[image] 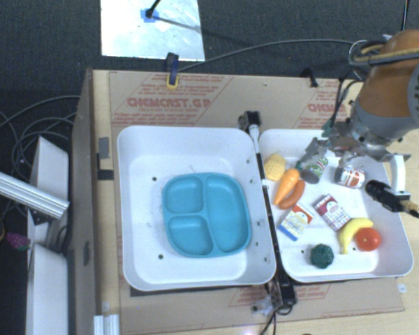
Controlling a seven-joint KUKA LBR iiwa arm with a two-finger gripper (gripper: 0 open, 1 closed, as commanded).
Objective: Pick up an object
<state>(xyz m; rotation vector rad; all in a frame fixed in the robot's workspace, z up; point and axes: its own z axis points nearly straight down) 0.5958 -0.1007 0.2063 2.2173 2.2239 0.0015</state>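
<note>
The right bin (398, 257) holds several small things: a yellow piece (274, 165), an orange carrot (288, 187), a green-labelled can (313, 167), a red-labelled can (351, 179), a red and white box (332, 211), a small carton (296, 222), a banana (349, 230), a tomato (368, 239) and a dark green ball (322, 255). My gripper (332, 155) hangs over the back of this bin, between the two cans. Its fingers stand apart with nothing between them.
The left bin (146, 152) holds a blue divided plate (206, 213). A black clip-like part (384, 194) juts over the right bin's right side. Cardboard lies under both bins, and cables run along the left and back.
</note>
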